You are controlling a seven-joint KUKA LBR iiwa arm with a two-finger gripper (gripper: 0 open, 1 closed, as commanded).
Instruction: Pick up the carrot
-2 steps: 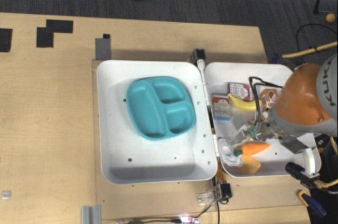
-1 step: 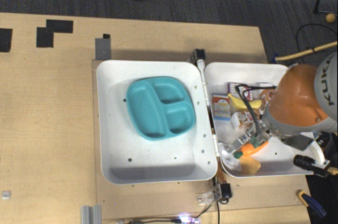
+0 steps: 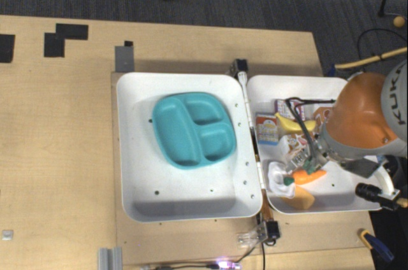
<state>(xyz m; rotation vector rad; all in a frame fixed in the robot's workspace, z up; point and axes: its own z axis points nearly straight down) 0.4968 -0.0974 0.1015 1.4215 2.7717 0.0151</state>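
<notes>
Your carrot [image 3: 307, 177] lies in the right bin [image 3: 344, 204], near its front edge — green top pointing left, orange body to the right, just above a yellow-orange chunk [image 3: 301, 200]. The gripper [image 3: 310, 162] sits right over the carrot's upper side, touching or nearly so; you cannot tell how it is set from this angle. A banana [image 3: 294, 125] and small packets [image 3: 268, 128] crowd the bin behind it. The left bin [image 3: 137, 198] holds a teal divided plate [image 3: 193, 128] — well apart from the arm [image 3: 363, 116].
</notes>
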